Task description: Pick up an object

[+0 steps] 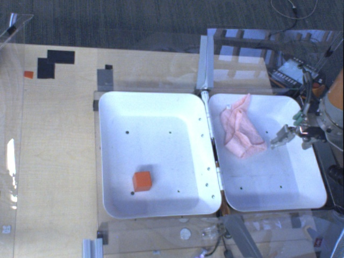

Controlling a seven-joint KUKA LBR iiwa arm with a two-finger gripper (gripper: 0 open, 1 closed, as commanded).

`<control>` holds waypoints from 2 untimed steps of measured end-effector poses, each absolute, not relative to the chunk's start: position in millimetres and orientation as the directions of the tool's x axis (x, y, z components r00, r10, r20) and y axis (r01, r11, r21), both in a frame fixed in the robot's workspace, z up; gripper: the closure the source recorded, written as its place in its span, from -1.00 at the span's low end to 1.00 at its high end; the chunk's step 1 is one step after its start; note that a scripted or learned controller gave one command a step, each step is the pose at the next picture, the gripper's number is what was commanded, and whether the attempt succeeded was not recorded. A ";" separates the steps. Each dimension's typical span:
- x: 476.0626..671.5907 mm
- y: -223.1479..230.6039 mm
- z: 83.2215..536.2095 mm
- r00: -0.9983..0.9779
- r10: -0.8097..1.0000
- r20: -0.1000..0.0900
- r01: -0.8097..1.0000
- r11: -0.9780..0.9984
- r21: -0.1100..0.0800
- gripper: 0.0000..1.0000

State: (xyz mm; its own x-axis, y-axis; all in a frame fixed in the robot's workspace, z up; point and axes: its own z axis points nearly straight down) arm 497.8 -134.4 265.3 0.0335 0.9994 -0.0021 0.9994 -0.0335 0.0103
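Arm: enters from the right edge of the view, with the orange band at the far right and the grey wrist reaching leftward over the right bin (317, 195).
Gripper (279, 138): hangs over the right half of the right bin, its slim metallic tip slanting down and to the left toward the pink cloth (242, 128).
Jaws: the tip reads as 1 narrow bright shape, so I cannot tell whether they stand apart or together; nothing shows between them.
Pink cloth: a crumpled, folded heap in the upper left part of the right bin, lying on the floor near the divider between the 2 bins; the gripper tip sits just beside its lower right edge, and contact cannot be judged.
Orange block (142, 181): a small cube on the floor of the left bin (107, 144), toward its lower left, well apart from the gripper.
Bins: 2 shallow white trays side by side on the wooden bench (54, 144).
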 end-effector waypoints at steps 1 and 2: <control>554.2 -98.9 106.2 -0.179 0.984 -0.001 0.984 0.179 0.007 -1.00; 592.9 -93.3 95.6 -0.295 0.955 -0.012 0.955 0.296 0.022 -1.00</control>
